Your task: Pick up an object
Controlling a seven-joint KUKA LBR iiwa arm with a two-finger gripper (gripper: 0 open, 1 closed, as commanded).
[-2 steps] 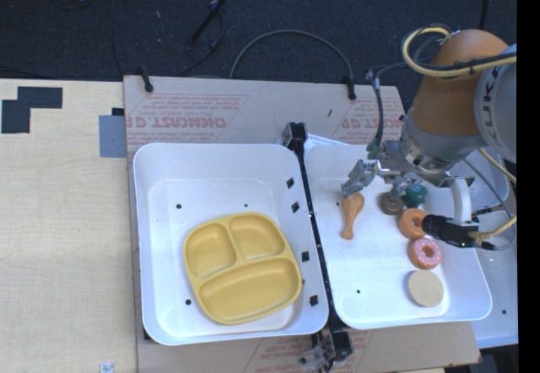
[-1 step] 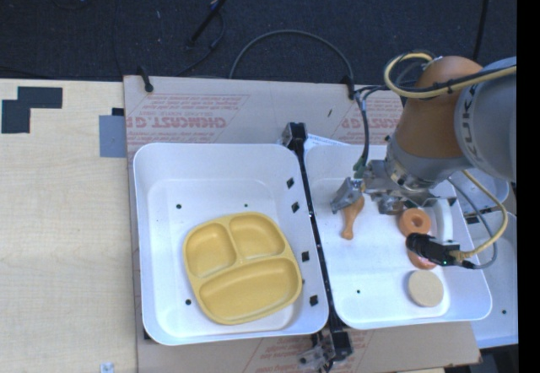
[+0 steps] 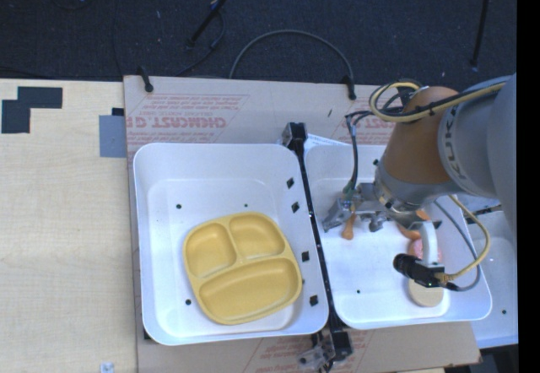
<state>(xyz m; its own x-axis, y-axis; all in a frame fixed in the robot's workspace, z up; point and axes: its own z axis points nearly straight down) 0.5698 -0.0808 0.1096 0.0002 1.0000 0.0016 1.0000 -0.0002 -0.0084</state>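
You see a wide, pale wood bench. On it lies a brown card sheet with red print, and two white bins sit on the sheet side by side.

The big grey arm with its orange band comes in from 3 o'clock. It bends down over the right bin.

The left bin holds one thing, a yellow plate. The plate has three parts: two small ones toward 12 o'clock and one long one toward 6 o'clock. It lies flat on the floor of the bin, a bit toward 5 o'clock from the middle.

Look in the right bin and you find two things you could pick up. A round tan thing lies at about 5 o'clock in that bin, near the rim. A small orange piece is at about 9 o'clock, near the wall between the two bins.

The gripper is low in the right bin, right by the small orange piece, on its 12 o'clock side. It is too small and dark here for you to tell if it is spread or closed, or if it grips the orange piece. The round tan thing is well apart from it.
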